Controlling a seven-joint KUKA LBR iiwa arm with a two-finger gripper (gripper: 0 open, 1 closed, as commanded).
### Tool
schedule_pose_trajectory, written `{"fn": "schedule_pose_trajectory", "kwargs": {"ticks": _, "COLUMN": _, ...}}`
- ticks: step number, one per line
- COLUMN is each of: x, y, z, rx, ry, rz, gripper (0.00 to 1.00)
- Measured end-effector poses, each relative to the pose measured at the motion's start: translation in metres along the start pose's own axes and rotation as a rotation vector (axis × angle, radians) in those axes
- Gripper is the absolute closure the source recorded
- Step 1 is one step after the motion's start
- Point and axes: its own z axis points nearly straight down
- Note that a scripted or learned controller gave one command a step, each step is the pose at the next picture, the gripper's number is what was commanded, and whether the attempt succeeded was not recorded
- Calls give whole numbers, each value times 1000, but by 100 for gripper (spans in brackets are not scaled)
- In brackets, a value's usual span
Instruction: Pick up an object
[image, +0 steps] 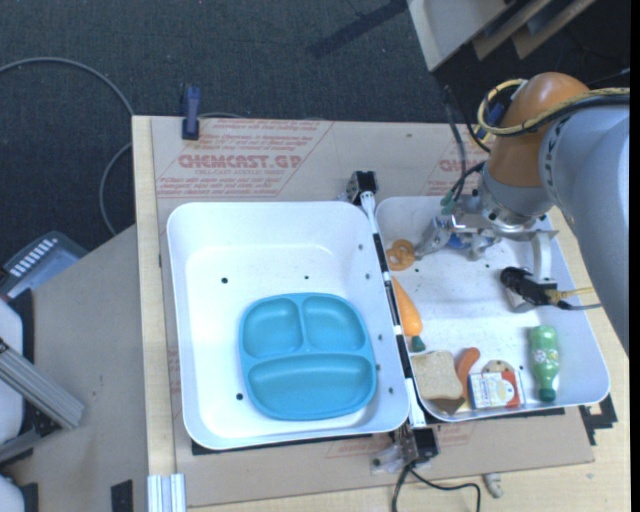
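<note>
Objects for picking lie in the right bin (590, 350): bread slice (438, 378), green bottle (544, 362), small carton (496, 388), carrot (406, 310). Left bin (200, 250) holds a blue divided plate (306, 355). Gripper (470, 232) hangs over the right bin's far end; its jaw state cannot be told.

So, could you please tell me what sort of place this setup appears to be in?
Probably a robotics lab bench. A grey arm with an orange band reaches over two shallow white bins, one holding toy food such as a small orange plastic carrot, and cables trail across dark carpet.
</note>
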Motion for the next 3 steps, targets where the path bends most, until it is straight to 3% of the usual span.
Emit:
{"fn": "schedule_pose_trajectory", "kwargs": {"ticks": 1, "x": 1, "y": -58, "z": -3, "rx": -28, "ry": -5, "rz": -4, "gripper": 0}}
{"fn": "schedule_pose_trajectory", "kwargs": {"ticks": 2, "x": -23, "y": -179, "z": -41, "rx": -28, "ry": -5, "rz": -3, "gripper": 0}}
{"fn": "schedule_pose_trajectory", "kwargs": {"ticks": 3, "x": 8, "y": -177, "z": -1, "rx": -37, "ry": -8, "rz": -3, "gripper": 0}}
